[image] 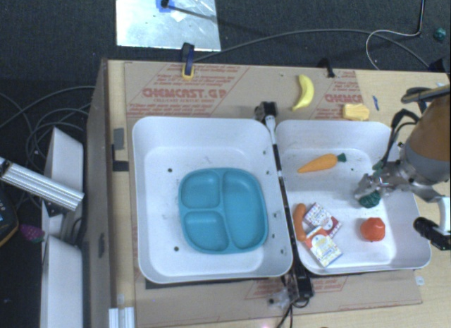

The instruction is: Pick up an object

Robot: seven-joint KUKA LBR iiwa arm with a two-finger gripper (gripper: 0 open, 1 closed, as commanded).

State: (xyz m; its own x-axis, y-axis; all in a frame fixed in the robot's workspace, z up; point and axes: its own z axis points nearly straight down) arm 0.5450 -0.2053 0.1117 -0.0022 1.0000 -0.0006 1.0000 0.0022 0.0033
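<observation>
On a cardboard-topped bench [211,87] sit two shallow white bins side by side. Left bin [155,150] holds a blue divided plate [223,209]. Right bin [405,245] holds an orange carrot [320,164] near its back, a red tomato [373,229] toward the front right, and a sausage [300,221] touching two small red-and-white packets [323,235] at the front left. From the right, the grey arm reaches over the right bin; its gripper [368,194] hovers just above and beside the tomato, near a small dark green item. Whether the gripper is released or clenched cannot be told. Behind the bins lie a yellow banana [304,92] and a yellow block [356,112].
</observation>
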